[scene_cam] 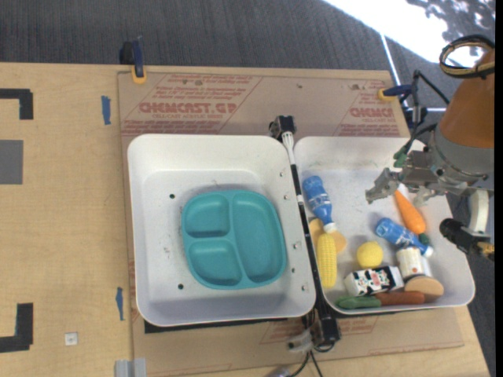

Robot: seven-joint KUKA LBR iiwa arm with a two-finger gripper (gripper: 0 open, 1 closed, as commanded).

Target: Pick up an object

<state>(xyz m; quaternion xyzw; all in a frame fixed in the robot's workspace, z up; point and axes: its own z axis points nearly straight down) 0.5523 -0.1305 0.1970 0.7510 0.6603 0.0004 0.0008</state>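
Carrot (409,211) lies in the right bin (346,154), just below and beside the end effector (387,187), whose fingers look spread with nothing between them. Close by sit a blue bottle (395,231), a yellow ball (369,254) and a corn cob (325,258); another blue bottle (317,199) rests along the divider. Crowding is the risk: closing on the carrot could nudge its neighbours or clip only its tip, letting it slip. A teal plate (233,239) fills the left bin (157,179).

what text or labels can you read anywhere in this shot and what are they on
"CHEMCAST GP": red print on the brown sheet behind the left bin.
"CHEMCAST": the same print, cut off by the arm, behind the right bin.
Smaller red lines near both: too small to read.
Black-and-white carton: markings blurred, unreadable.
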